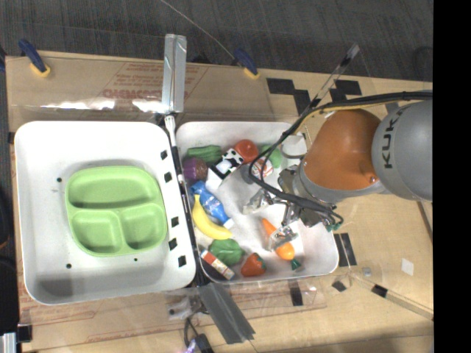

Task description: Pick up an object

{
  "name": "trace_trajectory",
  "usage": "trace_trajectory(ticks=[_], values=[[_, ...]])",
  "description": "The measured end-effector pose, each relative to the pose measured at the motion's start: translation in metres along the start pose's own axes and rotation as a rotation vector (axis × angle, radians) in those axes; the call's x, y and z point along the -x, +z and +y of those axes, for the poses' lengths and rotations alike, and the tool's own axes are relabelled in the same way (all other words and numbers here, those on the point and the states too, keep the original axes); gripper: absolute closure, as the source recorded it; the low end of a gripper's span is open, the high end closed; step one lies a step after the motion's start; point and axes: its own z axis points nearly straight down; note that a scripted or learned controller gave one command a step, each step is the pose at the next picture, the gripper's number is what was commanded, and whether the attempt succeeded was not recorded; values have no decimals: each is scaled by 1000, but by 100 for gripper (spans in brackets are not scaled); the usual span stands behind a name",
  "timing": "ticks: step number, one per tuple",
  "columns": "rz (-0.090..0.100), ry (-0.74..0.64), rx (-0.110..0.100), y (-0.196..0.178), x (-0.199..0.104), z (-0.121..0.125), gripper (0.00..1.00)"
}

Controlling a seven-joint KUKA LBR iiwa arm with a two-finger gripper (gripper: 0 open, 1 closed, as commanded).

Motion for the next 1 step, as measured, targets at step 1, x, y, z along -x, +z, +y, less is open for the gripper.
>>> trace_trajectory(ticks=[1], values=[[3, 23, 3, 1, -22, 59, 0]])
